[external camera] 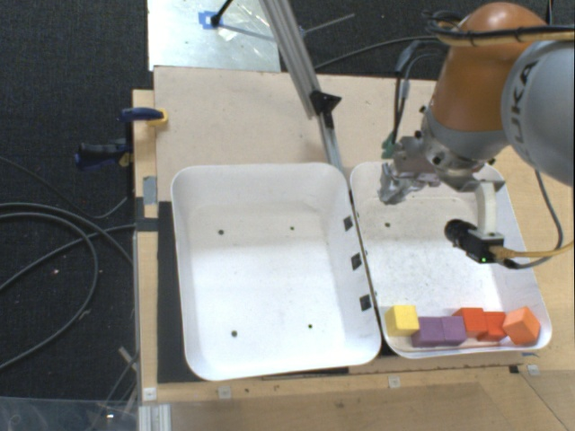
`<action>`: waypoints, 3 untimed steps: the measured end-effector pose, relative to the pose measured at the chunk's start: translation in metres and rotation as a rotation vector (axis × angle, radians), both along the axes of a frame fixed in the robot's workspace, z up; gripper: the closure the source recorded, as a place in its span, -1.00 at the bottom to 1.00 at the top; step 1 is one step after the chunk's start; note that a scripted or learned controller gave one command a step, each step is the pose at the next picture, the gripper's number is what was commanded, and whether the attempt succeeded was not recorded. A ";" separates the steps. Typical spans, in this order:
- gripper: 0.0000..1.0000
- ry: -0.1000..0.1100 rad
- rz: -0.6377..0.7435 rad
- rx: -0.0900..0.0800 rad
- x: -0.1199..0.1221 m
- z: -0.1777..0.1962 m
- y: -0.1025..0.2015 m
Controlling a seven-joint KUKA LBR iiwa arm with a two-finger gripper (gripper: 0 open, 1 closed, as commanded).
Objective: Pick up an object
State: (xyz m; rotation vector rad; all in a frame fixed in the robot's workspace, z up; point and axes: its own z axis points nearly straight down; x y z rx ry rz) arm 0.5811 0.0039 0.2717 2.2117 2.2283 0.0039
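Camera view: gripper point(393, 189) is hanging over the right bin's point(422, 250) far end (finger spacing cannot be told). Yellow block point(402, 319), purple block point(439, 330), red block point(481, 322) and orange block point(522, 326) are lying along that bin's near wall, well apart from it

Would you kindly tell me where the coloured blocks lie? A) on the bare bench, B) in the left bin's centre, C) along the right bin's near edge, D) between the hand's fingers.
C: the yellow block, purple block, red block and orange block line the right bin's near edge.
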 end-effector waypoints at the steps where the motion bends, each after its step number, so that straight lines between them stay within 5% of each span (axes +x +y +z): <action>1: 1.00 -0.003 0.001 0.002 -0.032 0.042 0.030; 2: 1.00 0.002 0.000 0.001 -0.069 0.056 0.044; 3: 1.00 0.009 -0.010 -0.002 -0.056 -0.033 0.007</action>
